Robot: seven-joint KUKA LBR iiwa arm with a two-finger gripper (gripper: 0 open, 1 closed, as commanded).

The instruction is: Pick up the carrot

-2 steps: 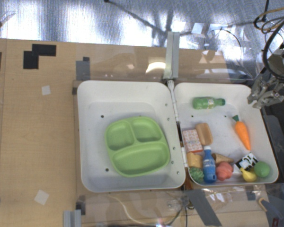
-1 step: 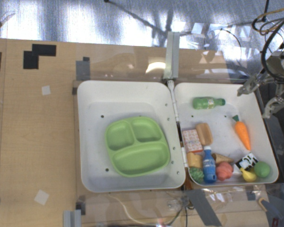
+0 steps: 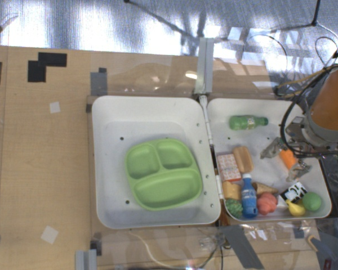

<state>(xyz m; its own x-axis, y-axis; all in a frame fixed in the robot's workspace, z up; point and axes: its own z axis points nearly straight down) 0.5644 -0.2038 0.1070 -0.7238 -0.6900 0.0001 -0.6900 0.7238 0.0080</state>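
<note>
We start with the surface (image 3: pixel 39 167), a pale wood top that carries two shallow white bins side by side, so that everything stays within the arm's reach from the right. The left bin (image 3: pixel 110 128) holds a green divided plate (image 3: pixel 164 173) lying flat near its middle, well apart from the work at hand. The right bin (image 3: pixel 222 111) holds the clutter, and most of it is bunched along the near wall, which leaves the far part open for an approach from above.

The arm (image 3: pixel 332 103) hangs over the right bin's right side, its orange band uppermost and its wrist pointing down. The jaws (image 3: pixel 286 157) sit spread to either side of the carrot (image 3: pixel 287 158), a small orange piece near the bin's right wall; it shows between the two metal fingers, so we judge it is being grasped or is about to be, though we cannot tell whether it is lifted off the floor.

A green bottle (image 3: pixel 248 122) lies on its side at the far end, clear of the jaws. A blue bottle (image 3: pixel 248 196) lies among the crowded toys, beside a reddish ball (image 3: pixel 266 203). Just below the carrot lie a black-and-white item (image 3: pixel 294 192), a green ball (image 3: pixel 312 201) and a yellow piece (image 3: pixel 296 208), close enough that a low swing could nudge them.
</note>
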